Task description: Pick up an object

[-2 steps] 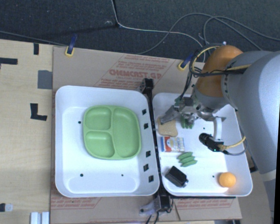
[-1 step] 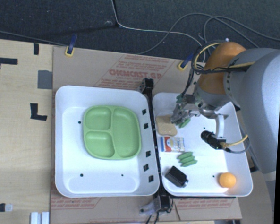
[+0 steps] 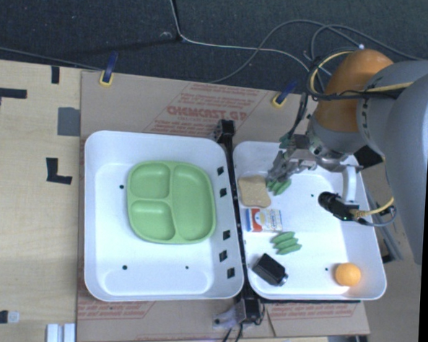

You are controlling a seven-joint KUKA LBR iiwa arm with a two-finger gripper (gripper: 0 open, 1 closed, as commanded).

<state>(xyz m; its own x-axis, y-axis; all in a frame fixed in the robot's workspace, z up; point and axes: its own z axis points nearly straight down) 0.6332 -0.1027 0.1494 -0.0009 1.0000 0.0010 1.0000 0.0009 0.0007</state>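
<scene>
My gripper (image 3: 282, 175) hangs over the far left part of the right bin (image 3: 365, 244), pointing down. A small green pod (image 3: 277, 184) sits between its fingertips and sticks out below them, so the fingers look shut on it. Beside it to the left lies a tan bread slice (image 3: 254, 193). Nearer the front are a red, white and blue carton (image 3: 263, 220), a second green pod (image 3: 286, 242), a black block (image 3: 270, 270) and an orange ball (image 3: 347, 274).
The left bin (image 3: 98, 225) holds a green divided plate (image 3: 172, 202). A black divider (image 3: 230, 196) runs between the bins. The arm's grey body and cables (image 3: 356, 204) overhang the right bin's right side.
</scene>
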